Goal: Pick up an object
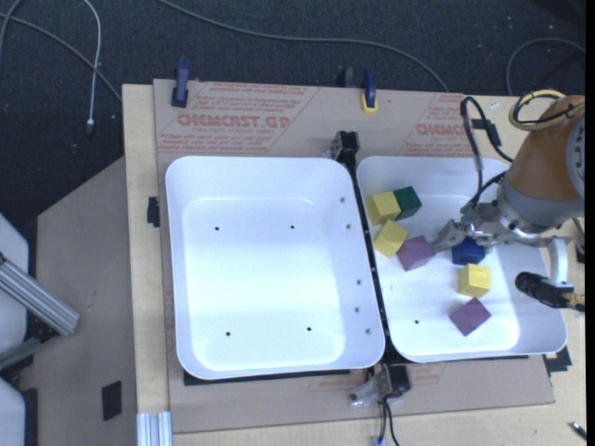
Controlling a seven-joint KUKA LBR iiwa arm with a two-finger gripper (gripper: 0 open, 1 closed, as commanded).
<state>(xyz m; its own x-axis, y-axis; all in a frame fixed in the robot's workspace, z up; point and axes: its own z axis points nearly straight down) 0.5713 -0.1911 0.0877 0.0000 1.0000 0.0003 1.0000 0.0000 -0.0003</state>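
The right white bin holds several small blocks. A yellow block and a green block sit at its far left, with a second yellow block and a purple block just in front of them. A blue block lies mid-bin, and my gripper hangs low right over its far edge, partly hiding it. A third yellow block and another purple block lie nearer the front. The grey arm with its orange band comes in from the right.
The left white bin stands beside the right one on a cardboard-covered bench. A black clamp sits between the bins at the back. Cables trail from the arm over the right bin's far corner.
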